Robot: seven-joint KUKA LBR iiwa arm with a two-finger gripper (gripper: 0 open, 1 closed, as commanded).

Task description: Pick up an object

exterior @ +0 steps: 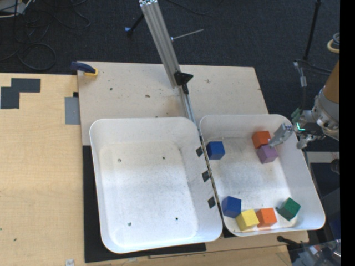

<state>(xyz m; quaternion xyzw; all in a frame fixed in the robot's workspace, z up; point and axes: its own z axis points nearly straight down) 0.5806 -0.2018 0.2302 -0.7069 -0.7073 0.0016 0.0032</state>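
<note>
Pincer (281, 134) just above purple cube (267, 153).

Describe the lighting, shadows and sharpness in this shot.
Camera view: even, soft light; the right bin is bright white without hard glare; blocks like the blue block cast faint shadows; the gripper looks slightly blurred; the floor is dark.

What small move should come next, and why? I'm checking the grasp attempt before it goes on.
Probably lower the hand a little onto the purple block: it hovers at that block's upper edge, beside the orange block, in the right bin, with nothing seen between its fingers.
</note>
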